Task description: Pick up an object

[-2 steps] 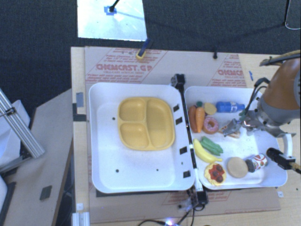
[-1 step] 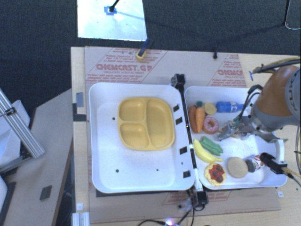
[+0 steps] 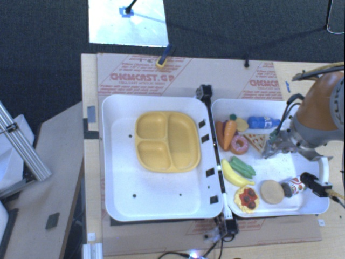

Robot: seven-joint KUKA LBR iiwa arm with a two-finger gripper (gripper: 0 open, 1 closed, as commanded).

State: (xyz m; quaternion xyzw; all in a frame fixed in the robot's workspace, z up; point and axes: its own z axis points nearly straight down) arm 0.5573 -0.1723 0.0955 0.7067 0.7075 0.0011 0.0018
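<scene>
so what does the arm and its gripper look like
The arm is rounded, with a broad orange band over a grey wrist section. Dark cables loop along its left side. The gripper at its tip is small, dark grey and metallic.

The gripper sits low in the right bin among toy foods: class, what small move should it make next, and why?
Probably a short descent onto the sandwich wedge. The gripper hovers at that toy's right edge, nothing shows between its fingers, and the donut crowds the wedge's left, so a straight drop seems safest.

Just left of the gripper [image 3: 268, 151], the way is blocked by a toast slice [image 3: 257, 141]; bare bin floor [image 3: 280, 166] is left below it.
</scene>
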